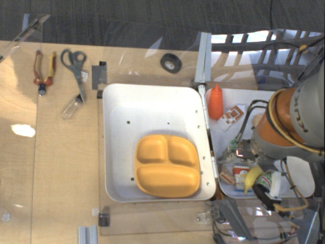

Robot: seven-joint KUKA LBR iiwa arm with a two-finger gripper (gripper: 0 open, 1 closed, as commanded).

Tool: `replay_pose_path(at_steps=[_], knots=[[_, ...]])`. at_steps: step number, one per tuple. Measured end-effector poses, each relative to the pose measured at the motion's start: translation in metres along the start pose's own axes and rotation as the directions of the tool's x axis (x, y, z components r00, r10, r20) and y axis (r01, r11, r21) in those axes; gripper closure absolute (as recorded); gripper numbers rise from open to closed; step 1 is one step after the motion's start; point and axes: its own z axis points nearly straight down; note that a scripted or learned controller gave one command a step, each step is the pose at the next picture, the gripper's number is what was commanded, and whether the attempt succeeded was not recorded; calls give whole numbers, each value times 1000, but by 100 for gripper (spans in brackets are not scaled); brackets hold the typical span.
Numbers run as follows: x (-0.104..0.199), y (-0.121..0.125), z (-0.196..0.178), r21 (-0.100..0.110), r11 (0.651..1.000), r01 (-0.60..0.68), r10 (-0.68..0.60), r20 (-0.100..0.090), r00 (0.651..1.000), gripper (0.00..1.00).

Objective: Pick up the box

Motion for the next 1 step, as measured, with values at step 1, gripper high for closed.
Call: replay_pose_path(at_steps=[1], knots=[[2,0,0,-3,1000,-31,31,4,1000,0]])
